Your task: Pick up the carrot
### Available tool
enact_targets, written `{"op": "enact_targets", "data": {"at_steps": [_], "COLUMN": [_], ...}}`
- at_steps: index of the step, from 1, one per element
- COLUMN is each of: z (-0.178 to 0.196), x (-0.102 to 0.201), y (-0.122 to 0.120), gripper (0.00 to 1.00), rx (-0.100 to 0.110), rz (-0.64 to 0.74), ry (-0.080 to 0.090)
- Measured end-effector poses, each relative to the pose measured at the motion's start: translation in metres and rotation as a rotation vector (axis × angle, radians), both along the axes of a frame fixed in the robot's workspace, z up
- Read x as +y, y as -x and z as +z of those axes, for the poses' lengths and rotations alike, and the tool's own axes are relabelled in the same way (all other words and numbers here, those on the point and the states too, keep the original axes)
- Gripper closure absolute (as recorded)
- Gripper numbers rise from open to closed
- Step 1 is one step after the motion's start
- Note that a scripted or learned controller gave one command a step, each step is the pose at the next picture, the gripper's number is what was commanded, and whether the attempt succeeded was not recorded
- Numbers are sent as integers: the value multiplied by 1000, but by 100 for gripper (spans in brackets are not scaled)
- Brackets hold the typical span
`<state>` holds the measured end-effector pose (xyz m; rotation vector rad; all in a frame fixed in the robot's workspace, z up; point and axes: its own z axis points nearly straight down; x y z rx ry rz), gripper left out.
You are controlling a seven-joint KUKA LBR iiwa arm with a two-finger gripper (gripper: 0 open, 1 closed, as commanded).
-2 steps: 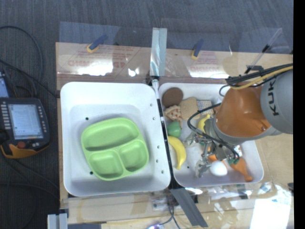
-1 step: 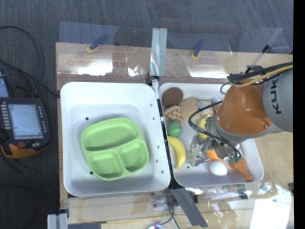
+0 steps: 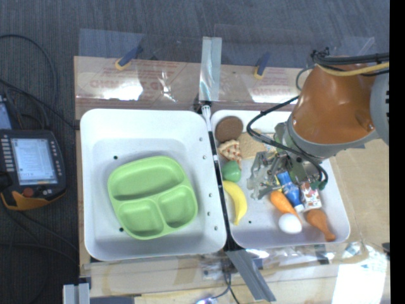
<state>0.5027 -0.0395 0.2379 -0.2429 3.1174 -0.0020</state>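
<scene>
I'm looking down on a robotics lab setup here: a wooden desk (image 3: 354, 258) on grey carpet (image 3: 190, 11), two white bins (image 3: 95, 170) fixed side by side, clear plastic sheets (image 3: 158, 81) clipped behind them. A teach pendant (image 3: 31, 163) with a lit screen lies at left, black cables (image 3: 38, 68) trailing across the floor.
</scene>
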Motion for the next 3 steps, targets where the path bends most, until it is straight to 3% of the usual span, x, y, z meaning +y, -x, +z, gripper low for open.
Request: {"op": "enact_targets", "data": {"at_steps": [1,2,3], "z": [164,159,-40], "x": [-45,-43,-53], "y": [-17,-16,-8], "gripper": [100,0,0], "rx": [-1,11,23], "rz": [54,56,29], "ry": [4,0,-3]}}
